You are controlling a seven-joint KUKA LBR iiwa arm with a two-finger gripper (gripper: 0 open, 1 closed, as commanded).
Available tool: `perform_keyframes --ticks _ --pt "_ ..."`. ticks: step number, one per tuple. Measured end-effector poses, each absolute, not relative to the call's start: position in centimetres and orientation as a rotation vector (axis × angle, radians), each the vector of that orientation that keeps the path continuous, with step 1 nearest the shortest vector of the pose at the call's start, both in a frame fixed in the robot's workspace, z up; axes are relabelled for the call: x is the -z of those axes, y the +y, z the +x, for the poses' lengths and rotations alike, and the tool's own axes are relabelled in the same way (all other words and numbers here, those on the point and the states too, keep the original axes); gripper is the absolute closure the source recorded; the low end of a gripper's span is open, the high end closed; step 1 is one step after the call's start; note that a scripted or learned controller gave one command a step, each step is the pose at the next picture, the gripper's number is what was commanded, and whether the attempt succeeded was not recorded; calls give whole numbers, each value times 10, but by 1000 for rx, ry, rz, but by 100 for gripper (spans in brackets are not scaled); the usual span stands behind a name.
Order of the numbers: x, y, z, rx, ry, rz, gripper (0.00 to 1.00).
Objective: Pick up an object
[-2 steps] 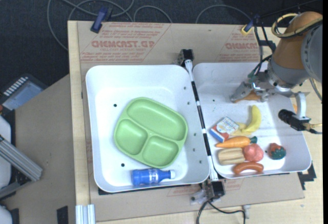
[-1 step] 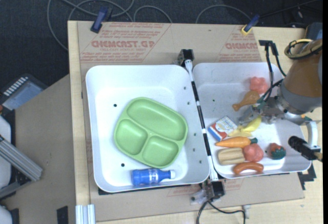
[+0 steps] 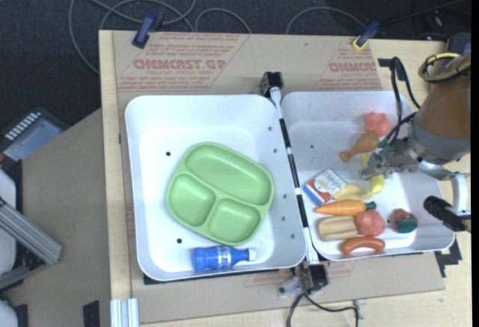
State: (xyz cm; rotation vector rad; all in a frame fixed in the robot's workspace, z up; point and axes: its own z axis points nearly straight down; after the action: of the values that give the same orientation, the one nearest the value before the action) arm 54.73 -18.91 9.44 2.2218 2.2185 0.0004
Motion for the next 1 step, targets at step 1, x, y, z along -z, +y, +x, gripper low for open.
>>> perform_keyframes --ticks 1 --pt "-127 -106 583 -3 2223 2219 100"
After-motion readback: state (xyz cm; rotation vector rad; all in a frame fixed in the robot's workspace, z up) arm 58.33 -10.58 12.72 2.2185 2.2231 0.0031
